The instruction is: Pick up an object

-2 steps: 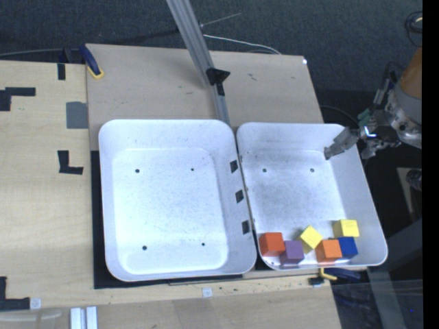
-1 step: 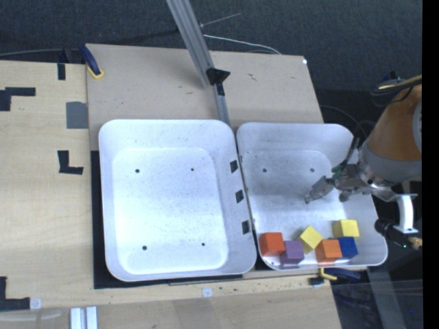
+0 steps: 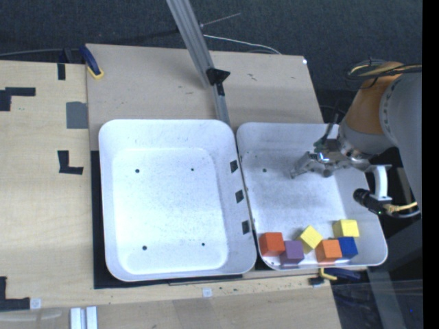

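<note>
- The arm [image 3: 384,115] reaches in from the right, wrist bent, over the right bin [image 3: 274,139].
- Its gripper [image 3: 305,166] hangs above bare bin floor, fingers seemingly parted (blurred), holding nothing.
- 6 blocks [image 3: 310,236] cluster along the bin's near edge, well apart from it.

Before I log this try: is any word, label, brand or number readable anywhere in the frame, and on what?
None can be read. The blocks show plain coloured faces, both bins are unmarked white, and the dark tape pieces on the bench carry no lettering. Anything on the arm is too blurred to tell.
</note>
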Controlling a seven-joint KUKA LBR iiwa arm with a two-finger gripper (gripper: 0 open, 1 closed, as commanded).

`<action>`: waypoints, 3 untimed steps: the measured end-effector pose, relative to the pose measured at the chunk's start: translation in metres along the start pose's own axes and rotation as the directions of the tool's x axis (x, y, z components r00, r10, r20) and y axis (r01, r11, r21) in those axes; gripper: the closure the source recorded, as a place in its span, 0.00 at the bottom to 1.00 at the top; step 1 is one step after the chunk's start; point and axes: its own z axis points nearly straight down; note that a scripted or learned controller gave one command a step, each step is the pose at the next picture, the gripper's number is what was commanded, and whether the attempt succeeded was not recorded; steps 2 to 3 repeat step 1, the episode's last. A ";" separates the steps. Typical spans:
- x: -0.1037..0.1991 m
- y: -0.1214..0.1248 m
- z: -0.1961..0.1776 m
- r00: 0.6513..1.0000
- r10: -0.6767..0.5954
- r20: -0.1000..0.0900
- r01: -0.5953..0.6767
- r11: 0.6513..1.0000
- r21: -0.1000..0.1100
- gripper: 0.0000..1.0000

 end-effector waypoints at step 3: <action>-0.001 -0.002 -0.013 1.000 0.002 0.002 -0.002 1.000 0.002 1.00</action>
